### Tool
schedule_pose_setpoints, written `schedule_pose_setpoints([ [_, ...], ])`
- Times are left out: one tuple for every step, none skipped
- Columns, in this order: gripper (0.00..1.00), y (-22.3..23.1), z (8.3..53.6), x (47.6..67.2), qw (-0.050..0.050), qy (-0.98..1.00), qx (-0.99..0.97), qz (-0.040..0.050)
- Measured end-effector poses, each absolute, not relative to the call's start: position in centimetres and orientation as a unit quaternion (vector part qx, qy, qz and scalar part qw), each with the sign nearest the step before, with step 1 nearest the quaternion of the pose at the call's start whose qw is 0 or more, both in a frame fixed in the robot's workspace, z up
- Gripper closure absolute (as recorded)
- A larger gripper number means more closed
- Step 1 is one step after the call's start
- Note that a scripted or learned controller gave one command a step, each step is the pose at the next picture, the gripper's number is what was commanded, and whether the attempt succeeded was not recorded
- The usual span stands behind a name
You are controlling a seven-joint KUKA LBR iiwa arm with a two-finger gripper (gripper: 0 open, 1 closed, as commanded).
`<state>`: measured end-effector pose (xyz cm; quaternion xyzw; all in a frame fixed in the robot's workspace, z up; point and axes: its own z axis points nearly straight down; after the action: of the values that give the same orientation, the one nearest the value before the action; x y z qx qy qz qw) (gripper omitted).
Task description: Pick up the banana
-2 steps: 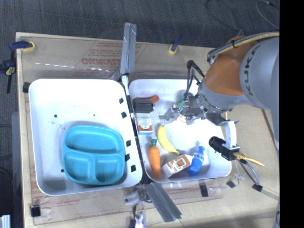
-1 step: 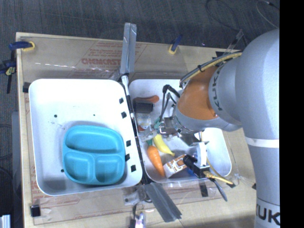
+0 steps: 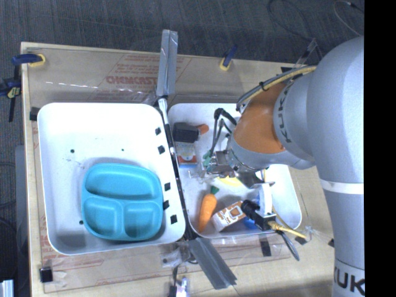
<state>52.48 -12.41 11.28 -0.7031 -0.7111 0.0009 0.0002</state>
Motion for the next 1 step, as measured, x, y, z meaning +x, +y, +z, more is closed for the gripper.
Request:
schedule_pose_setpoints([
  [0.0, -12.41, 11.29, 52.49, 0.0, -0.711, -0.703, 0.0008],
])
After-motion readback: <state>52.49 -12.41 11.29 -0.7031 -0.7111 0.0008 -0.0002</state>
